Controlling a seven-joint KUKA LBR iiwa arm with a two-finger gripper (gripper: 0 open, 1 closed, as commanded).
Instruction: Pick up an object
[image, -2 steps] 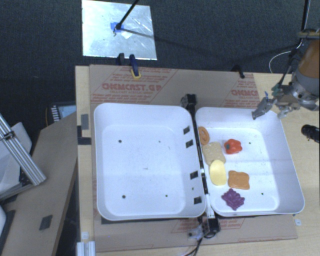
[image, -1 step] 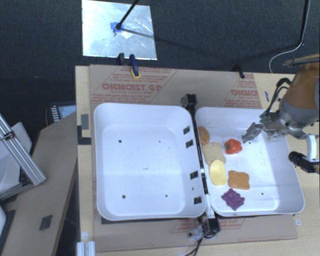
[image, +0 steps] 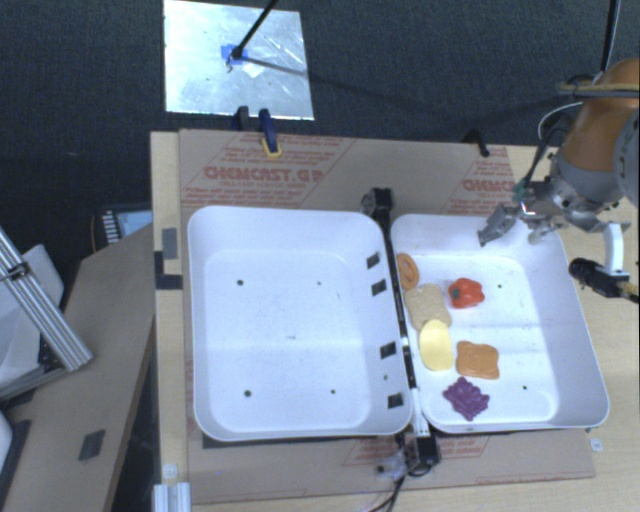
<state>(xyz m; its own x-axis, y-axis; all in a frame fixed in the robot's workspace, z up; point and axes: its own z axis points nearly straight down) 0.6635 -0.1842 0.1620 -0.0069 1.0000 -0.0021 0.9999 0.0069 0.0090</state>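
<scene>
My pincer (image: 515, 222) hangs at the right bin's (image: 560, 330) 12 o'clock rim, fingers spread, nothing between them. Objects cluster along the bin's 9 o'clock side: pretzel (image: 407, 269), tomato (image: 465, 292), tan bread (image: 428, 303), lemon (image: 435, 345), orange toast (image: 477, 359), grapes (image: 466, 397). Left bin (image: 290, 320) sits alongside on the counter (image: 620, 330).

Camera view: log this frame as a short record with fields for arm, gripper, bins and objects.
arm: reaches in from the right, above the right bin's far edge
gripper: holds nothing visible
right bin: red pepper, yellow piece, orange piece, purple grapes, beige piece, orange-brown piece
left bin: white, shallow
</scene>
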